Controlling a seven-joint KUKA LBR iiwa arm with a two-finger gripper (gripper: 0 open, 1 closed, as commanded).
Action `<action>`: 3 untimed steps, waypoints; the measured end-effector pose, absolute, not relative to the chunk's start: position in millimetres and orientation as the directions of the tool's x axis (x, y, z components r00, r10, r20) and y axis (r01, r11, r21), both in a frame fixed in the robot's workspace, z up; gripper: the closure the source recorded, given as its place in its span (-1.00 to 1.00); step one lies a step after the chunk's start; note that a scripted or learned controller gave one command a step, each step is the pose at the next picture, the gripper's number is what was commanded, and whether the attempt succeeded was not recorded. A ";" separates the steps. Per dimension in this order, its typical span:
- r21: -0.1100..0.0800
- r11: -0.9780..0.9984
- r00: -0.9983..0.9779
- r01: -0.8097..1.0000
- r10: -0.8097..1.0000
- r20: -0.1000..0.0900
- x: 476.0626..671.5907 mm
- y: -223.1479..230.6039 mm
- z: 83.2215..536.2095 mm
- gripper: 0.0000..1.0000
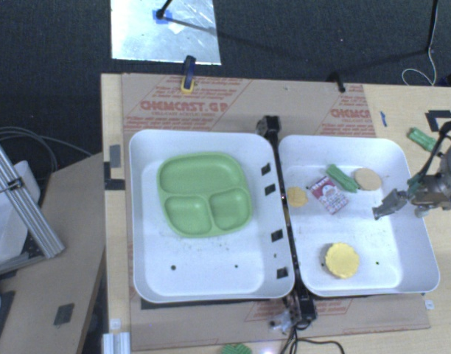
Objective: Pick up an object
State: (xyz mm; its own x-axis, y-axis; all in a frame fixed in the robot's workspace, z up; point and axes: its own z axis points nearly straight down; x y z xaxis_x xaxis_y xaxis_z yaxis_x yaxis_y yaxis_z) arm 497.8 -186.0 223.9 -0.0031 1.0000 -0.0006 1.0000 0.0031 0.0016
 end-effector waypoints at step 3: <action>0.018 0.006 -0.006 1.000 1.000 -0.004 623.9 -137.7 102.5 1.00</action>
State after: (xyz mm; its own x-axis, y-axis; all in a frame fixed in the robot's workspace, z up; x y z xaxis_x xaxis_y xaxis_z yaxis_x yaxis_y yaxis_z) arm 623.9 -137.7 102.5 -0.0062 1.0000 -0.0039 0.9998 0.0063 0.0181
